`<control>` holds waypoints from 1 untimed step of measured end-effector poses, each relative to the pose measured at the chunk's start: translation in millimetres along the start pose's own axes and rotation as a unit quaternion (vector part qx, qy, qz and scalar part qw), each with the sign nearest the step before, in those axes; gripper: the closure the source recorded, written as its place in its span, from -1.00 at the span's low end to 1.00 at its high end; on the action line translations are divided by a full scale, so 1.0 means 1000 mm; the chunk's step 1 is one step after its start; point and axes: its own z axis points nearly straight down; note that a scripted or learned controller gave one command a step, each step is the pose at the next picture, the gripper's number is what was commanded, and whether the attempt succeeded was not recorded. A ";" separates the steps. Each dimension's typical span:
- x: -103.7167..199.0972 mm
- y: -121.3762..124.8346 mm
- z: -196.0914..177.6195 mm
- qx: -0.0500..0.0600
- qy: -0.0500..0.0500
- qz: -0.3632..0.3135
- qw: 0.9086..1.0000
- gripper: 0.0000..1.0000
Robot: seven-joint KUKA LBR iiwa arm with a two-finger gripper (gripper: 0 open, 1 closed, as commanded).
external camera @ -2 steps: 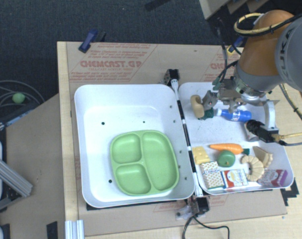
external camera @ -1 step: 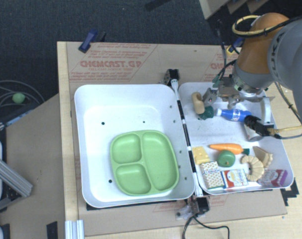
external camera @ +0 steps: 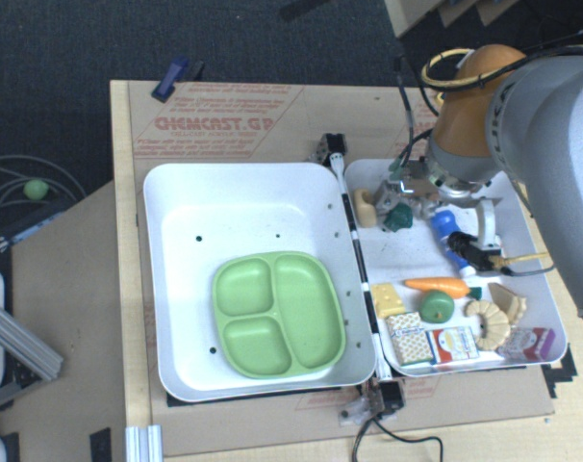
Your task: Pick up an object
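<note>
My gripper (external camera: pixel 399 196) is low over the far left part of the right bin (external camera: pixel 557 327), reaching in from the right. A small dark teal object (external camera: pixel 399 218) sits right at its tip; I cannot see whether it is gripped or only touched. A tan piece (external camera: pixel 367 209) lies just left of it against the bin wall, and a blue object (external camera: pixel 443 224) lies just right. Nearer the front lie an orange carrot (external camera: pixel 438 284), a green apple (external camera: pixel 436 307) and a yellow cheese wedge (external camera: pixel 388 299).
The front of the right bin is crowded with a patterned cracker box (external camera: pixel 408 339), a white and red carton (external camera: pixel 455 345), bread pieces (external camera: pixel 491 318) and a purple packet (external camera: pixel 528 343). A green divided plate (external camera: pixel 273 313) lies in the left bin (external camera: pixel 176 219).
</note>
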 end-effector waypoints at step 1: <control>0.000 0.001 -0.011 -0.001 0.000 0.000 1.000 1.00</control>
